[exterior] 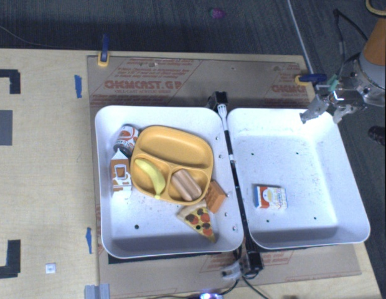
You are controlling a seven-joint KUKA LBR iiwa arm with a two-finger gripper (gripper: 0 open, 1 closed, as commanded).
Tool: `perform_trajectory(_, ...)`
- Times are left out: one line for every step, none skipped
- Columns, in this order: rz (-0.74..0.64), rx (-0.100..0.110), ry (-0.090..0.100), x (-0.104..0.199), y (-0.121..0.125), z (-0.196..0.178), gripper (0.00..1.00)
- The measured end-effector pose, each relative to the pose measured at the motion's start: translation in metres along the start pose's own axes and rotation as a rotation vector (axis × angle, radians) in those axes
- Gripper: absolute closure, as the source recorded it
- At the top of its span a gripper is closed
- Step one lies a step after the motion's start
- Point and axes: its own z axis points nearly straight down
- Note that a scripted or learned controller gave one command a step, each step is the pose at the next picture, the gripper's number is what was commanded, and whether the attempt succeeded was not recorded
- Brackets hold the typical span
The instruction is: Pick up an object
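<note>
Sitting nearest in left bin (109,229): pizza slice (200,220), beyond it yellow divided plate (174,145) cradling banana (150,175) and sausage (186,185). Right of left bin: small carton (269,197), alone, easiest pick. Farthest right: gripper (319,109), grasp state unreadable, nothing seen held.

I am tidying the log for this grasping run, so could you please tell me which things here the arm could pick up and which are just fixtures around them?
Pickable:
- small carton, right bin
- yellow divided plate, left bin, with banana and hot dog
- pizza slice
- can
- gripper at the right bin's far corner

Fixtures:
- right bin
- left bin
- blue clamp
</note>
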Motion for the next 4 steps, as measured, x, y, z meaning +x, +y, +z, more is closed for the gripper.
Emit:
perform_trajectory(0.001,-0.003,-0.001,0.058,-0.038,0.136,0.00)
perform_trajectory(0.001,-0.014,-0.004,0.064,-0.108,0.142,0.00)
perform_trajectory(0.001,-0.020,-0.007,0.082,-0.150,0.142,0.00)
perform_trajectory(0.005,-0.027,-0.014,0.078,-0.149,0.131,1.00)
